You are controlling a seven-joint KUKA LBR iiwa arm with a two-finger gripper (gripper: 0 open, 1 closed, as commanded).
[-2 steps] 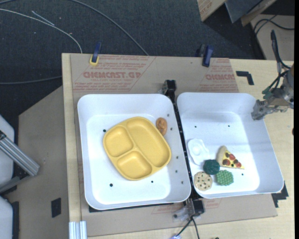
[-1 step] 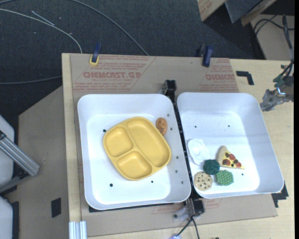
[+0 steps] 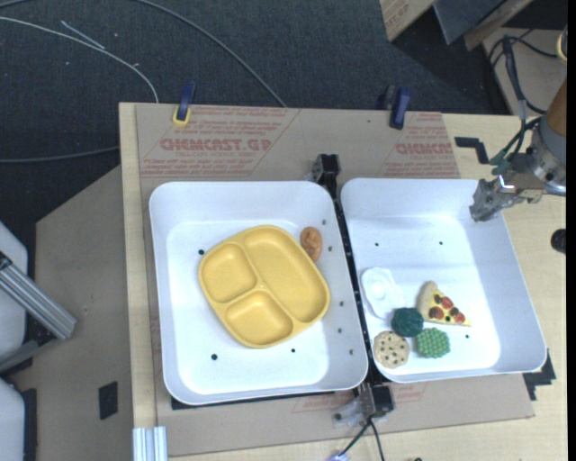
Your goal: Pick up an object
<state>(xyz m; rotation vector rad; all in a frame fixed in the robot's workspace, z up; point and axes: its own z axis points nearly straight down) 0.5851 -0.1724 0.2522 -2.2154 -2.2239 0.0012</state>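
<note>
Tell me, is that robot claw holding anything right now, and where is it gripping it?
Nothing is held. The claw hangs over the right bin's far corner, with nothing between its tips. The toy pizza slice and cookie lie untouched.

Floor (image 3: 72, 81): dark grey carpet is stretching across the top and left, with thin cables (image 3: 108, 49) curving over it.
Bench (image 3: 135, 225): a pale board printed with red lettering is lying under the bins, held by a yellow-and-blue clamp (image 3: 184, 103) and a blue clamp (image 3: 397, 105) at its far edge.
Left edge: a grey metal rail (image 3: 31, 293) is slanting in beside white shapes.
Top right: cardboard (image 3: 405, 16) is jutting into view.
Light: even, casting soft shadows.
</note>
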